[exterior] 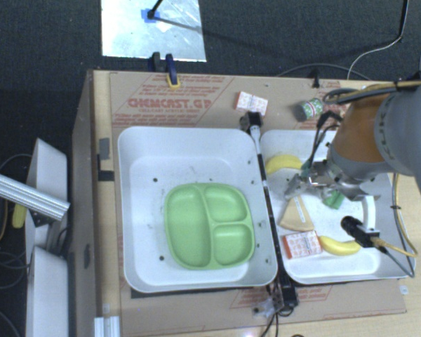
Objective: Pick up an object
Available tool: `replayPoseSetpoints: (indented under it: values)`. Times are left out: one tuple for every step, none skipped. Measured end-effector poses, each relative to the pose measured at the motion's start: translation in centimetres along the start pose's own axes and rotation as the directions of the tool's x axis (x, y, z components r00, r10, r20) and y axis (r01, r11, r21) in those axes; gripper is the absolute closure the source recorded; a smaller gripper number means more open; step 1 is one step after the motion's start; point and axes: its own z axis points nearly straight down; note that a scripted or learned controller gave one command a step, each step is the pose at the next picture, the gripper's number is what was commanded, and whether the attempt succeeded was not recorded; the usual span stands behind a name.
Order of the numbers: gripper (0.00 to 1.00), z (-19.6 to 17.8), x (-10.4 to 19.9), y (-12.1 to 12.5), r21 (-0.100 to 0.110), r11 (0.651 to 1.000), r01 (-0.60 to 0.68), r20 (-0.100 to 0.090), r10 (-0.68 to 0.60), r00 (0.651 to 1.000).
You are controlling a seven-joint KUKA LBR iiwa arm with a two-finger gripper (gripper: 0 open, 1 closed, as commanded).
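My gripper (302,185) hangs low over the left half of the right bin (382,269), the grey arm and its orange band coming in from the right. A yellow banana (281,163) lies just up and left of it. Directly below it rests a tan wedge (297,215). A small green object (332,199) sits to its right, partly under the wrist. Nearer the front edge lie a red-and-white packet (302,244) and a second banana (339,246).
The left bin (137,160) holds a green divided plate (209,225). On the cardboard behind the bins lie a small green-labelled can (310,108) and a red-and-white card (251,102). A ridge (261,181) separates the two bins.
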Motion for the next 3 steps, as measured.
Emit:
replayPoseSetpoints:
  values:
    - [0.0, 0.0, 1.7, -1.4, 0.0, 1.0, 0.001, -0.001, -0.001, 1.0]
    - [0.0, 0.0, 2.1, -2.3, 0.0, 1.0, 0.0, -0.001, 0.0, 1.0]
    - [0.0, -0.1, 1.5, 6.5, -0.002, 1.0, 0.002, 0.0, -0.002, 1.0]
